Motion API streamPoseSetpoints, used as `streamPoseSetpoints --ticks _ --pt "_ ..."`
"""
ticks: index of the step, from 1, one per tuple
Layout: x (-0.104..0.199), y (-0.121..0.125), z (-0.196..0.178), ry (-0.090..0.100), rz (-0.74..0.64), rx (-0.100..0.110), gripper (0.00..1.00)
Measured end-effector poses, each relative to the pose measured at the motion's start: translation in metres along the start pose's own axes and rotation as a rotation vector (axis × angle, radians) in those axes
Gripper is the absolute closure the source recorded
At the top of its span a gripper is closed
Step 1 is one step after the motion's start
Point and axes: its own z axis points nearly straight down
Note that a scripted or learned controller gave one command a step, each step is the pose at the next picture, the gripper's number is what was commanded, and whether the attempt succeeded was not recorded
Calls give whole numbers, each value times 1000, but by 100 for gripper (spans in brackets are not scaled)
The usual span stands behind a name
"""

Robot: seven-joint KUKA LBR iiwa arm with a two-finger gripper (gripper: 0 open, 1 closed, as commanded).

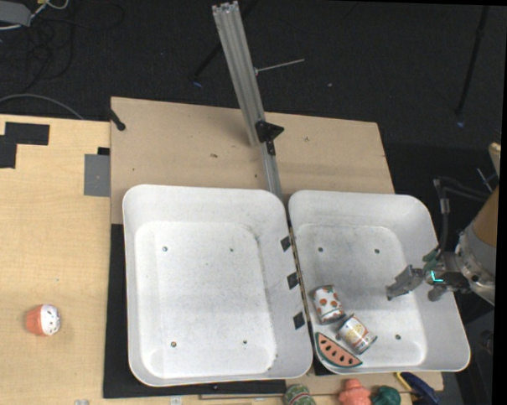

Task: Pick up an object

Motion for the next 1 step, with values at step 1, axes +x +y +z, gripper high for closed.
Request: streamPoseSetpoints --ticks 1 --pt "0 1 -2 -1 1 -5 0"
